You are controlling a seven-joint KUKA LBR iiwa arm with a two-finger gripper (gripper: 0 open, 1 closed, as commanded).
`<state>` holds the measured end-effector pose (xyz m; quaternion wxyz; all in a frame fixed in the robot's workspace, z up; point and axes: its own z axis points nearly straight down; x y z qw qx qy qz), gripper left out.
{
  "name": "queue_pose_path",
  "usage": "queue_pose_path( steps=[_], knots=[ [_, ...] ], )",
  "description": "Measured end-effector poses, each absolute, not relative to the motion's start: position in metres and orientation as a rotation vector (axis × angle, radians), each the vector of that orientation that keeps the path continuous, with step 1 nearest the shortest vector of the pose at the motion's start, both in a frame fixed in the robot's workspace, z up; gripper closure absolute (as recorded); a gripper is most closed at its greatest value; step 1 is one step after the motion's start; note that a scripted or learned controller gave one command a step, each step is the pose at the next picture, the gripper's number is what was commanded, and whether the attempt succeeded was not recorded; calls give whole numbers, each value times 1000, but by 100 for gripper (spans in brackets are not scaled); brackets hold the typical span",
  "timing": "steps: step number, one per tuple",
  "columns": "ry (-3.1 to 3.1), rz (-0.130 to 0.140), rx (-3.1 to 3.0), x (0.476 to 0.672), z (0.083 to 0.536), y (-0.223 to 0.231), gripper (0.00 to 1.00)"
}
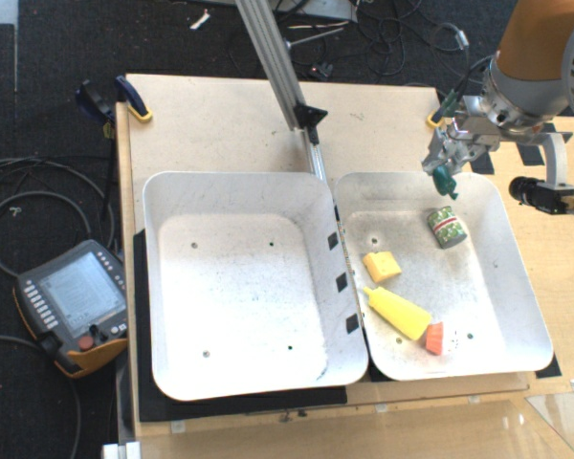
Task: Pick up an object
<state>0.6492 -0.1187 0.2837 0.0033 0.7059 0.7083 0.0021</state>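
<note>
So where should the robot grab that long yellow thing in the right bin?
Probably across the middle of the yellow thing, coming straight down from above. It lies flat and slanted, long and narrow, so the fingers would close on its two long sides. Its lower end touches a small orange piece, and the gripper hangs above the bin's far edge.

The left bin (239,285) lies open across its whole floor, with the slanted metal rail (273,51) crossing above the table (220,122) and coming down at the seam between the two bins. In the right bin (517,295), the green can (447,228) sits just beside and below the claw (446,182), while the yellow block (382,267), the yellow bottle (398,313) and the small red piece (434,338) crowd the left and front parts. The bare floor along that bin's right side and its back left corner leaves room to pass.
</note>
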Motion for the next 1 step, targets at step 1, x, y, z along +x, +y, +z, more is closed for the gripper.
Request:
queue_pose_path(
  steps=[1],
  knots=[
    [2230, 1, 2214, 646, 282, -70, 100]
  ],
)
